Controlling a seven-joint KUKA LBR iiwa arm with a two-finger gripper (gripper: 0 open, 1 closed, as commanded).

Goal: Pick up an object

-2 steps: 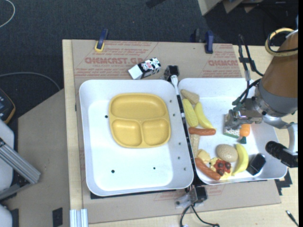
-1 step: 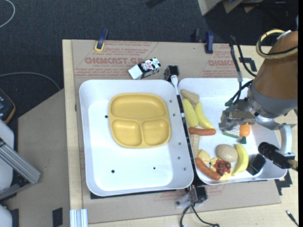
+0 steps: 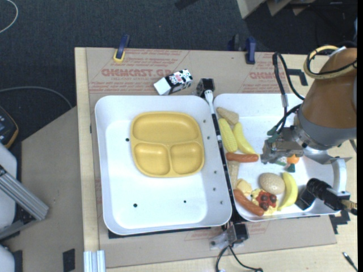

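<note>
1. Left bin (image 3: pixel 113 169) held a yellow divided plate (image 3: pixel 167 142), upper middle of bin.
2. Right bin (image 3: pixel 255 102) at frame right held toy food: corn (image 3: pixel 227 135), sausage (image 3: pixel 242 157), banana (image 3: pixel 290 189), pale egg-shaped piece (image 3: pixel 270 182).
3. Gripper (image 3: pixel 278 152) sat low over right bin, just right of sausage; finger state unclear.
4. Small black-and-white cow toy (image 3: pixel 181 79) lay on cardboard above left bin.

The right bin (image 3: pixel 249 102) holds toy food: 2 corn cobs (image 3: pixel 228 134) lying side by side near its left wall, a hot dog (image 3: pixel 241 157) just below them, a tan egg-shaped piece (image 3: pixel 271 182), a banana (image 3: pixel 290 189) curving beside it, and another sausage (image 3: pixel 248 202) at the front edge.
</note>
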